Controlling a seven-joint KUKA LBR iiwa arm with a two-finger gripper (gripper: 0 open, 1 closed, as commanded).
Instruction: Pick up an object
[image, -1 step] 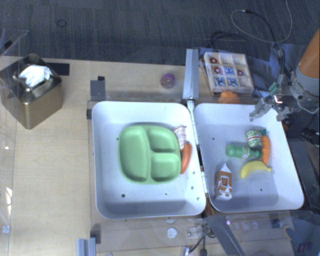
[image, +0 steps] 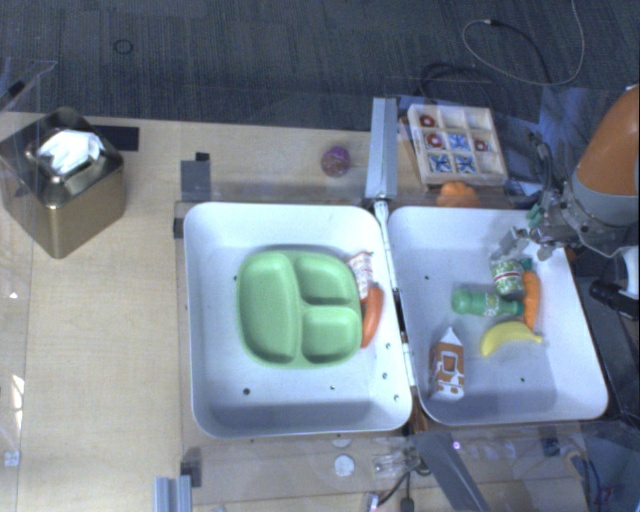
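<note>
Reaching in from the right, the pincer (image: 527, 238) hangs over the right bin (image: 572, 392)'s upper edge, whether spread or pressed together cannot be told. Below it a green bottle (image: 487, 300), a carrot (image: 531, 299), a banana (image: 509, 338) and a small carton (image: 448, 368) lie loose. The left bin (image: 205, 400) holds a green divided plate (image: 298, 306) beside another carrot (image: 372, 313).
</note>
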